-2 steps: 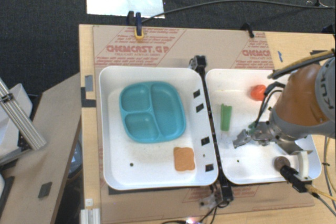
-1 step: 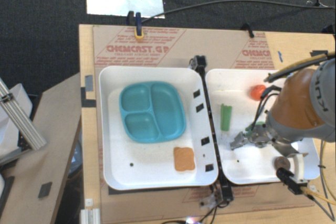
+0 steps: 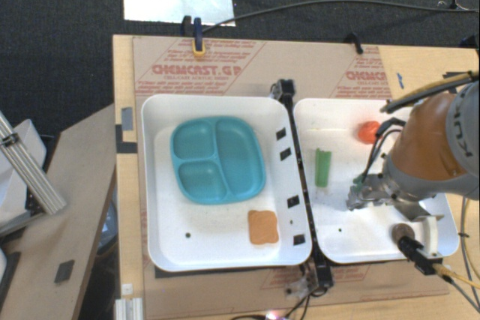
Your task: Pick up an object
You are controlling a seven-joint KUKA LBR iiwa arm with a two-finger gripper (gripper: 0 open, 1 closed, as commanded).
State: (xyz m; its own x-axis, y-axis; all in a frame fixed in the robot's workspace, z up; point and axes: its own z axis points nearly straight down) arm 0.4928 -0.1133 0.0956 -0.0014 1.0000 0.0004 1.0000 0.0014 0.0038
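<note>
green block [image 3: 322, 167]: flat, oblong, right bin, left of hand [image 3: 358, 197] | hand: grip state cannot tell | bench sheet print: "CHEMCAST GP"

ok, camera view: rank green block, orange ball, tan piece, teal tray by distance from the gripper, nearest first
Measured from the gripper, low in the right bin:
1. Green block, right bin, just up and left of the gripper.
2. Orange ball, right bin, toward its far edge.
3. Tan piece, left bin, near its front right corner.
4. Teal tray, middle of the left bin.

Arm [image 3: 431, 146] bent low, claw [image 3: 358, 198] pointing left.
</note>
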